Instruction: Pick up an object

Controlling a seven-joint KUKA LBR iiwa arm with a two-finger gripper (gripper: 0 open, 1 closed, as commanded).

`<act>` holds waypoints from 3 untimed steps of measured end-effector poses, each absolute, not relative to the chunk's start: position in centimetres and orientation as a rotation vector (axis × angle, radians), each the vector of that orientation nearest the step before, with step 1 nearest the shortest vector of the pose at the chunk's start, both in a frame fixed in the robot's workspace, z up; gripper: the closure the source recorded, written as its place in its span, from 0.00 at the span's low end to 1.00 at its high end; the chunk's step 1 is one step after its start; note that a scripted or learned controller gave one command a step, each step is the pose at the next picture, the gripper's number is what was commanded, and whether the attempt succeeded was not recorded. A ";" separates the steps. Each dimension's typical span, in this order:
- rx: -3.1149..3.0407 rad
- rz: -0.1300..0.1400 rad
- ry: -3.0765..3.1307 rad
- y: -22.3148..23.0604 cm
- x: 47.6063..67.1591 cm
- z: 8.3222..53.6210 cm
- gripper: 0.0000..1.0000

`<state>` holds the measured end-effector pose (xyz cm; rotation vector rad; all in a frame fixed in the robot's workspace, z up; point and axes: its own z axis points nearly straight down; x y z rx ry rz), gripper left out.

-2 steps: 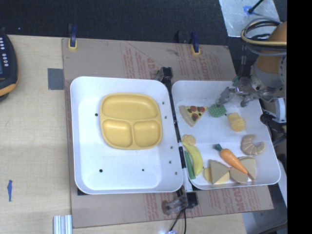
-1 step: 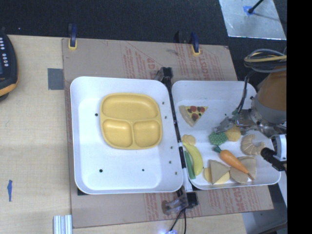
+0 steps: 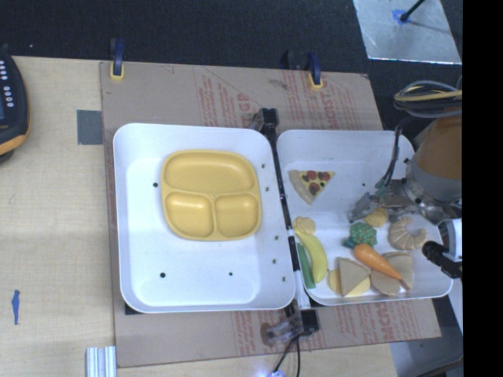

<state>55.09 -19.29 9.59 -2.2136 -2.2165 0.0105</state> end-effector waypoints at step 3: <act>-2.215 0.007 -2.220 -16.2 55.3 19.2 0.00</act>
